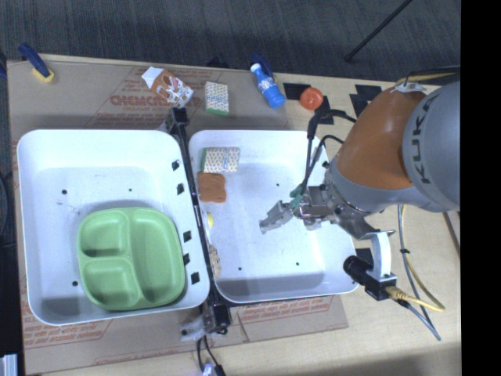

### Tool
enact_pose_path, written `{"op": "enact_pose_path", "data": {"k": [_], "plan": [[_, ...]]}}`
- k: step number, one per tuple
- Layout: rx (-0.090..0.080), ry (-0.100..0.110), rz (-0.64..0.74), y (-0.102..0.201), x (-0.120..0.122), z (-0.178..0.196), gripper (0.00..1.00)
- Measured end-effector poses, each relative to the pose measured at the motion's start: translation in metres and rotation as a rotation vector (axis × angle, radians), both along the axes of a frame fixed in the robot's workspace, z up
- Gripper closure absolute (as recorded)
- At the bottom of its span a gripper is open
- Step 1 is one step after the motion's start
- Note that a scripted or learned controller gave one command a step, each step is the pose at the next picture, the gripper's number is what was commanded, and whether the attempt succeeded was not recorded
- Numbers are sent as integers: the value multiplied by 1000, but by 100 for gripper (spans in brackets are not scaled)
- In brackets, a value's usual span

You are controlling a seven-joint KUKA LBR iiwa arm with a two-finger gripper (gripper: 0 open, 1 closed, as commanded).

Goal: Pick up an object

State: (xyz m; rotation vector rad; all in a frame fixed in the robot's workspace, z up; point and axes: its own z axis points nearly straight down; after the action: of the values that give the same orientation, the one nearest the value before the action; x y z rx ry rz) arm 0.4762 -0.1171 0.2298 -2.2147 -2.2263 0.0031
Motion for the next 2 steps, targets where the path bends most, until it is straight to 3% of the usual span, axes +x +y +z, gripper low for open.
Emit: {"op": "enact_pose_path", "data": {"k": [2], "plan": [[0, 0, 0, 0, 0, 0, 0]]}}
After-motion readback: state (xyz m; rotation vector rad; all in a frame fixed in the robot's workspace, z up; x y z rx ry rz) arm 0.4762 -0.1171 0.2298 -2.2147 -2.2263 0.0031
